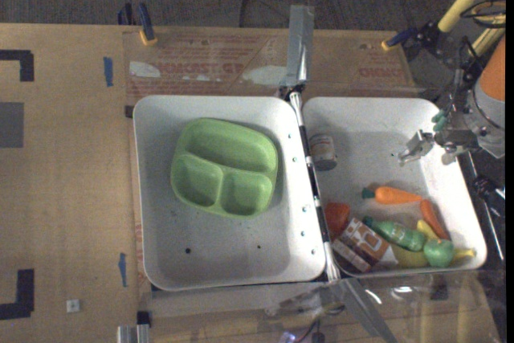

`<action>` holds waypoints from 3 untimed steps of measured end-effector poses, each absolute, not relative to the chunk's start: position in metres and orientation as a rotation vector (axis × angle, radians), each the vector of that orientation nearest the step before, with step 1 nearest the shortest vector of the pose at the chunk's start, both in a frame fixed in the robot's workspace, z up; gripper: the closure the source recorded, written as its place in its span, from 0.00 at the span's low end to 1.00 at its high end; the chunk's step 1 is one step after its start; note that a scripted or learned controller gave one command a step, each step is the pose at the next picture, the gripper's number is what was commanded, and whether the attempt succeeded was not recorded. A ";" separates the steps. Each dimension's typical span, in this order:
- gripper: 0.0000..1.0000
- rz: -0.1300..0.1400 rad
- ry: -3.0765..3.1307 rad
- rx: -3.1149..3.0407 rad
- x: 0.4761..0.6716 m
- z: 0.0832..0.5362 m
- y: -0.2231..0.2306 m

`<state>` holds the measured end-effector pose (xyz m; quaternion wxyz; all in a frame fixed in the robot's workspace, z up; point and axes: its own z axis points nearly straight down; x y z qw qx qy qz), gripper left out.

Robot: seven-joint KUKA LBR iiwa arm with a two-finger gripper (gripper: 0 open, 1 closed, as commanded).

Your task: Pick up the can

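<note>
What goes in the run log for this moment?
gripper: over right bin, no contact | small grey cylindrical metal can: upright, right bin's left wall, ungrasped

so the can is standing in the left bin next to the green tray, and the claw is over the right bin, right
Not quite. The can is in the right bin, against its left wall, not in the left bin. The green tray sits in the left bin, across the divider from the can. The claw is over the right bin, as you said. The camera view shows this.

Can (323, 151) looks metal; green tray (224, 167) matt plastic.
</note>
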<state>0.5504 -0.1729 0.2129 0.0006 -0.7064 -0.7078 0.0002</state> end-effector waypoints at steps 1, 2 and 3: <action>1.00 -0.002 -2.226 -2.220 0.551 0.223 -0.173; 1.00 0.000 -2.195 -2.253 0.551 0.392 -0.217; 1.00 -0.002 -2.584 -1.802 0.603 0.437 -0.219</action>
